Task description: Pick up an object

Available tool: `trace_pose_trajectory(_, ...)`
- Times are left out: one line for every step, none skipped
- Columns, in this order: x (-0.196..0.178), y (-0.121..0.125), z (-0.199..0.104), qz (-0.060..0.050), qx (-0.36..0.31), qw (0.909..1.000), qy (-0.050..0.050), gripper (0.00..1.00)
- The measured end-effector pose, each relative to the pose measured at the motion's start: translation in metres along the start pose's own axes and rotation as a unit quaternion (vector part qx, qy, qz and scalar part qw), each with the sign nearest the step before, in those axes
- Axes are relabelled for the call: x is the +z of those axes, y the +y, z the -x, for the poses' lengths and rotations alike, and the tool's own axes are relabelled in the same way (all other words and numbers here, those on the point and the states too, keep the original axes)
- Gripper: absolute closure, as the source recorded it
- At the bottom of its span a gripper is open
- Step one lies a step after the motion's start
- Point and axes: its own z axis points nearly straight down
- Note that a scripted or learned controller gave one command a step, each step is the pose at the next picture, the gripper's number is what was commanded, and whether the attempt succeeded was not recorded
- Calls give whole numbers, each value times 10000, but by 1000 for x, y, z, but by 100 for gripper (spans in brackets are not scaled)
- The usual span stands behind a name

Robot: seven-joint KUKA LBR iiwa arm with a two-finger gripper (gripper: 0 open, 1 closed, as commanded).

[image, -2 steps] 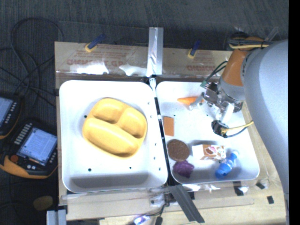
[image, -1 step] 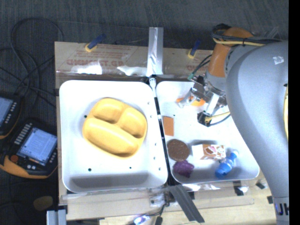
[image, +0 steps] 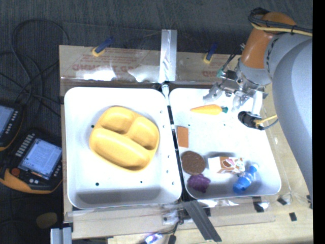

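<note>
Two white bins side by side on the bench. Left bin (image: 76, 136) holds one big yellow bread-shaped lump (image: 124, 136), sitting roughly mid-bin, slightly toward the far side. Right bin (image: 264, 151) holds the small stuff: carrot (image: 207, 109) lying flat near the far edge, orange body with a green tip pointing right; small orange-brown card (image: 183, 136) against the left wall; brown round cookie (image: 193, 162) just beyond the purple grape bunch (image: 199, 182), both near the front left corner; small printed packet (image: 228, 164) toward the front middle; blue toy (image: 245, 179) touching the packet's right end, close to the front edge.

Arm reaches in from the right, orange band (image: 256, 47) above the wrist, grey body filling the right side. Gripper (image: 231, 93) hangs over the far right corner of the right bin, just right of and beyond the carrot's green tip. Nothing visible between the fingers, carrot lies on the bin floor. Whether the hand is spread or clenched: cannot tell, the metal parts blur together.

Outside the bins: clear plastic sheet (image: 117, 65) taped along the far side of the bench with two yellow-blue clamps (image: 102, 46). A handheld controller (image: 35, 161) with lit screen lies on the dark floor left of the bench, cables looping beyond it.
</note>
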Motion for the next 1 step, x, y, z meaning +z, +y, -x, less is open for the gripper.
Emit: trace_pose_trajectory(57, -5, -25, 24, -31, 10000, 6, 0)
